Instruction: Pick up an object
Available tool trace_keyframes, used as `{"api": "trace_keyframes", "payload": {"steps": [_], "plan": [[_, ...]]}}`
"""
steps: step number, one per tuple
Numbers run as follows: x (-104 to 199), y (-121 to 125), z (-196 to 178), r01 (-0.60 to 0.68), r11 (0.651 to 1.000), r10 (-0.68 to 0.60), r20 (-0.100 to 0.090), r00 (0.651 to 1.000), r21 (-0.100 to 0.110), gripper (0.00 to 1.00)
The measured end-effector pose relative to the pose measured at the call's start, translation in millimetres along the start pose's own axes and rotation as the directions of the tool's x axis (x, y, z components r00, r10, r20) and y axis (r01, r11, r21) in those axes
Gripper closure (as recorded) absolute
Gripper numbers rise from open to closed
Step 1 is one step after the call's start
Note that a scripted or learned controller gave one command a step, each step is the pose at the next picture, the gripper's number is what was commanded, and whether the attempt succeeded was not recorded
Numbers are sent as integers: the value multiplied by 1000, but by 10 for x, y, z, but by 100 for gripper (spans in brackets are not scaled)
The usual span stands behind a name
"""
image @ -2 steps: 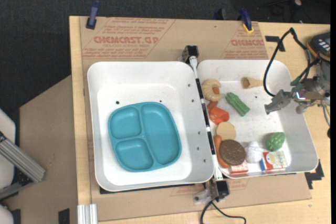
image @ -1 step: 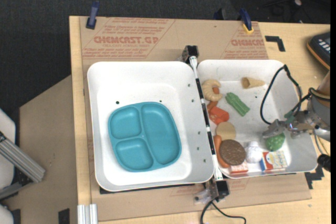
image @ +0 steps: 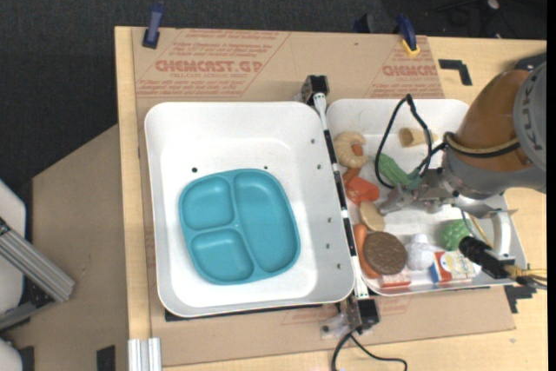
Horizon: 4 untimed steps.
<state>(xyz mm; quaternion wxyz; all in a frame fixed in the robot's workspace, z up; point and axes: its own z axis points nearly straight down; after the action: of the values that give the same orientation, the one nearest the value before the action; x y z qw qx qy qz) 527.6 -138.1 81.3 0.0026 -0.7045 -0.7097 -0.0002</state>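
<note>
The right white bin (image: 365, 110) holds several toy foods: a beige doughnut (image: 352, 148), a green piece (image: 395, 171), an orange-red piece (image: 360, 187), a tan slice (image: 372, 215), a brown round patty (image: 384, 253), a green broccoli-like piece (image: 453, 233) and a small carton (image: 447, 267). My gripper (image: 410, 197) reaches in from the right and sits low over the middle of this bin, just below the green piece and right of the tan slice. Its metal parts blend with the items under it. I see nothing clearly held.
The left white bin (image: 174, 126) holds a teal divided plate (image: 239, 224). A black cable (image: 404, 122) loops over the back of the right bin, near a small tan piece (image: 407, 135). The arm's orange band (image: 495, 113) hangs over the bin's right wall.
</note>
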Motion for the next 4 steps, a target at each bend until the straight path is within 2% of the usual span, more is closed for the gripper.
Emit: {"api": "trace_keyframes", "payload": {"steps": [1,2,3,4], "plan": [[-30,568,-39,-4,1000,4,6,1000,-9,0],[-31,1165,-43,-5,1000,5,6,1000,-9,0],[-33,1146,-150,-5,1000,6,6,1000,-7,100],[-917,643,-926,-15,1000,15,10,1000,-10,100]]}}
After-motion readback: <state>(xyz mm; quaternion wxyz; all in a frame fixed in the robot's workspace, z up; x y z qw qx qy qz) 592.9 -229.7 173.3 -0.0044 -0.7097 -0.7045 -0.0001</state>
